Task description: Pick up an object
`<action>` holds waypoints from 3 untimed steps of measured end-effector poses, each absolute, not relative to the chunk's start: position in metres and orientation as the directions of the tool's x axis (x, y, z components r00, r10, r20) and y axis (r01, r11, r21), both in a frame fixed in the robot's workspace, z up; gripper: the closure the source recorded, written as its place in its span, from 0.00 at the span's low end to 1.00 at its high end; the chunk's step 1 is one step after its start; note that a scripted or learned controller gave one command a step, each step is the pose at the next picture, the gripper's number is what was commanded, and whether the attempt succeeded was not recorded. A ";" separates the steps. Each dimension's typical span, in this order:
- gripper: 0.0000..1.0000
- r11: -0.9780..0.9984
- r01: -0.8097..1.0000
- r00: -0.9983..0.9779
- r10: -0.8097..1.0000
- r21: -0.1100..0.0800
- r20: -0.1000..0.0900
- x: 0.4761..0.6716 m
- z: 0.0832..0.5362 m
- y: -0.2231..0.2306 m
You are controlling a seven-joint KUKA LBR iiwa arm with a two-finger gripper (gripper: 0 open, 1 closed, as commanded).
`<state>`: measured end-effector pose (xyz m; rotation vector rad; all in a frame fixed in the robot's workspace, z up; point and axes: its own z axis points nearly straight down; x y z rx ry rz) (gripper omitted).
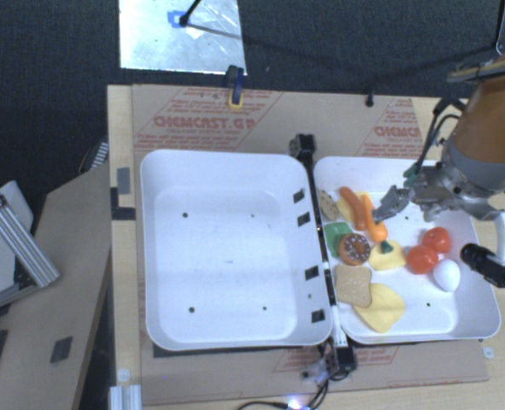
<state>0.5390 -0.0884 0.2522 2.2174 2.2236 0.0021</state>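
Carrot [374, 218] between sausage [349, 202] and gripper [395, 201]

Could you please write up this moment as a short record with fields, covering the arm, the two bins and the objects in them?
arm: reaches in from the right, gripper above the right bin's upper part
gripper fingers: cannot tell
left bin: white, shallow, beside the right bin
right bin: white, holds the toy food
near gripper: carrot, sausage
middle: doughnut, green piece
right side: two tomatoes, white egg
front: bread slice, yellow piece
held object: none visible
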 end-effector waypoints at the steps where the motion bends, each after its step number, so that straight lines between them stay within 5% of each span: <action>1: 0.00 -0.001 1.000 0.001 1.000 -0.012 0.003 0.483 0.141 -0.087; 2: 0.00 0.003 1.000 -0.003 1.000 0.009 0.004 0.555 0.088 -0.117; 3: 0.00 0.006 1.000 -0.006 1.000 0.008 -0.002 0.611 0.091 -0.120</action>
